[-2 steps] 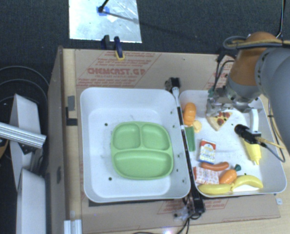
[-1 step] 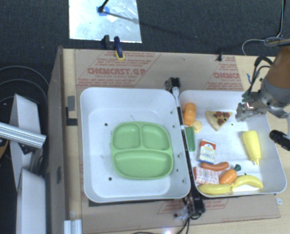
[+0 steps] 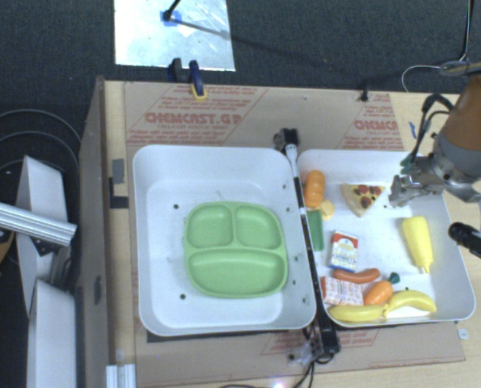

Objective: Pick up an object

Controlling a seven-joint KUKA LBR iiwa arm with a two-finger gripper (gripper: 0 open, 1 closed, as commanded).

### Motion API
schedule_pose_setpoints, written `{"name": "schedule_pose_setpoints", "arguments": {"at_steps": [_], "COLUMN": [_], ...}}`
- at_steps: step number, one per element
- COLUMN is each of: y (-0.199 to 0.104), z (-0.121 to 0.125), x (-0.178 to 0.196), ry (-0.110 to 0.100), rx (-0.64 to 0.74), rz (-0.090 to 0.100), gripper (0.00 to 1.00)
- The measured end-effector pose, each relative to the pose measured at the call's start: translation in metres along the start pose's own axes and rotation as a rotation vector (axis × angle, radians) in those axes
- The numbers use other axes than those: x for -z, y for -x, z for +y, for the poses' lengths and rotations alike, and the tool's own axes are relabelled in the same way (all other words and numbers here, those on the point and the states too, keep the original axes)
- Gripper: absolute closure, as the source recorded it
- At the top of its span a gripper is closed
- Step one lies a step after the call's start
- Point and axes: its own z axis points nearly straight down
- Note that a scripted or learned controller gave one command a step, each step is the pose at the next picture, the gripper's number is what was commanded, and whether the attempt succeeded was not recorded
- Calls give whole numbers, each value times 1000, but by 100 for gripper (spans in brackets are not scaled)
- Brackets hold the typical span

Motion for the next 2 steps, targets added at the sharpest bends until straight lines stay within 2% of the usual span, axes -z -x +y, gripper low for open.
{"name": "schedule_pose_setpoints", "arguments": {"at_steps": [1,2], "y": [1,2], "z": [1,7], "x": [-2,-98], "ry": [0,-4], "rx": [0,0], "rz": [-1,0], "gripper": [0,0]}}
